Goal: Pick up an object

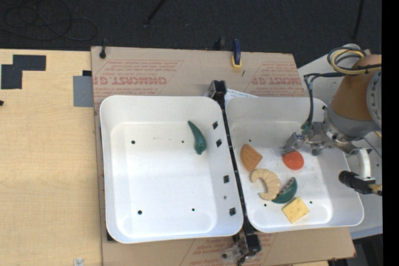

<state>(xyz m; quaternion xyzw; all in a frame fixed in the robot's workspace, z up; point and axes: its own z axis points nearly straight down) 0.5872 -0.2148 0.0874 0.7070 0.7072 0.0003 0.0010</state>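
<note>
The grey KUKA arm [361,110] with its orange band above the wrist reaches in from the right and bends low. Its two-finger metal gripper [298,145] sits at the arm's leftmost end, pointing down and to the left, beyond the wrist.

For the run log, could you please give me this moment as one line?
gripper: low in right bin, beside red ball, nothing seen held | left bin: green pepper | pick: not done
</note>
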